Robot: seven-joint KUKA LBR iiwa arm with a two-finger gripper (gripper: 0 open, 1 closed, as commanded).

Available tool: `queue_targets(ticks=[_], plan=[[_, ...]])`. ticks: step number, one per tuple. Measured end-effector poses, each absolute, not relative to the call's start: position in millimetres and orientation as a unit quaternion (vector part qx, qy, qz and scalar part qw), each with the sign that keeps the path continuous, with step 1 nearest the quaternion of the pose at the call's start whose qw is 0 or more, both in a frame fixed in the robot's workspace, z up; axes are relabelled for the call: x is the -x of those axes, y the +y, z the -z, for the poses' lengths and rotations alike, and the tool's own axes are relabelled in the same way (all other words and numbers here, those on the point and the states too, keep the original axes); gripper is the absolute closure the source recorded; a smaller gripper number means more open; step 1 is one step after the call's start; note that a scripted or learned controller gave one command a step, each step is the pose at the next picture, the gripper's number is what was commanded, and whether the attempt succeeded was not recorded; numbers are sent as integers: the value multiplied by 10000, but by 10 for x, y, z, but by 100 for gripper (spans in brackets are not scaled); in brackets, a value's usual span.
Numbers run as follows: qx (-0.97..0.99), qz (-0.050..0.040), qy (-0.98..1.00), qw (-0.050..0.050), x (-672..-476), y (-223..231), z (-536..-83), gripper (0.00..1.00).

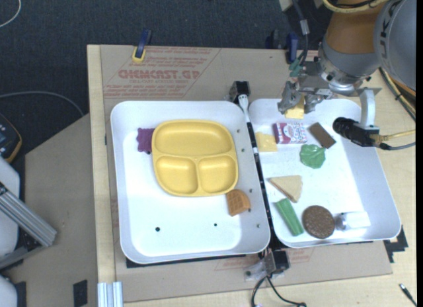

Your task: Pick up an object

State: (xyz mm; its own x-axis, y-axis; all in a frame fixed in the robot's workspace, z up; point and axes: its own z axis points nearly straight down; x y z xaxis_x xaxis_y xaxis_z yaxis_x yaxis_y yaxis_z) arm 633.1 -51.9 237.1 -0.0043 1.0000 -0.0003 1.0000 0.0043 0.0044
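— Bins side by side on table, left one at centre frame, right one toward right edge.

— Left contents?

— Yellow compartment tray up toward bin's upper middle; purple piece poking out from under tray's left edge; brown bready chunk just below tray's lower right corner, close to bin's right wall.

— Right contents?

— Pale yellow cheese-like wedge near left wall, red-and-white packet just beside, brown bar further right, green lump below bar. Lower down: tan sandwich-like triangle, green stick, round brown disc, whitish piece touching disc's right side.

— End effector?

— End effector down at upper left corner of right bin, under grey wrist and orange band in upper right of frame. Small yellow block right at fingertips, seemingly between them. Clamped or merely touching? Cannot tell at this slant; fingers too dark and crowded to read.

— Block lifted?

— Hard to judge; looks level with bin's top rim, above red-and-white packet in frame.
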Motion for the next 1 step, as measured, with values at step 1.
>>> queue_targets(ticks=[1], plan=[[-7063,7,7079,-7,-6427,-336,-2157,100]])
